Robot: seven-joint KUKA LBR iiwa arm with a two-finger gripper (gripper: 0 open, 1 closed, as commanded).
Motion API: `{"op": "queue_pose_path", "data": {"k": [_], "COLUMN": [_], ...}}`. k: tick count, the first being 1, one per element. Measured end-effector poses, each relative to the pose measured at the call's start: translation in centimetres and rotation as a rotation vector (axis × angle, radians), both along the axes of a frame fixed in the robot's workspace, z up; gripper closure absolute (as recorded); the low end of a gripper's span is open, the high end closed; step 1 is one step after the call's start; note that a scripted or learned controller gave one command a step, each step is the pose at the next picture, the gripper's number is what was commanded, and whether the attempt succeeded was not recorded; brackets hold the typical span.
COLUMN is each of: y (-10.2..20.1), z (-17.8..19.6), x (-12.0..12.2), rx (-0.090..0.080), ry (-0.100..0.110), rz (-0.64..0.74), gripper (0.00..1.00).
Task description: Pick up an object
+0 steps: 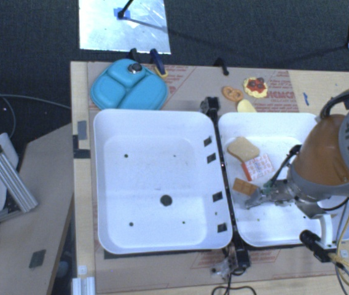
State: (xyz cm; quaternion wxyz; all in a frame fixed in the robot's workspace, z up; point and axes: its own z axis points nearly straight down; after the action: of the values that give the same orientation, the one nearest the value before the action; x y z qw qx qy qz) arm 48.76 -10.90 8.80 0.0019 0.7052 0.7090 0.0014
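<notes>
The right bin (285, 131) holds a tan bread-like piece (243, 148), a red and white packet (259, 166) and a small orange-brown block (244, 187), clustered near the bin's left wall. My gripper (255, 200) is low inside this bin, just below and right of the orange-brown block and close to it. The grey arm with its orange band (323, 155) covers the bin's right half. Nothing shows in the gripper's grasp.
The left bin (110, 165) has a small dark spot (166, 200) on its floor. Behind the bins lie a blue divided tray (128, 86), a pretzel-shaped toy (231, 93), a small pizza toy (255, 86) and a yellow piece (246, 106).
</notes>
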Motion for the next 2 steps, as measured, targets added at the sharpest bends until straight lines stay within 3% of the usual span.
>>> {"op": "queue_pose_path", "data": {"k": [1,2], "y": [1.3,-8.9], "z": [4.8,0.6], "x": [7.4,13.9], "rx": [-0.001,-0.003], "ry": [-0.004,-0.016], "rz": [0.002,-0.005], "gripper": [0.0,0.0]}}
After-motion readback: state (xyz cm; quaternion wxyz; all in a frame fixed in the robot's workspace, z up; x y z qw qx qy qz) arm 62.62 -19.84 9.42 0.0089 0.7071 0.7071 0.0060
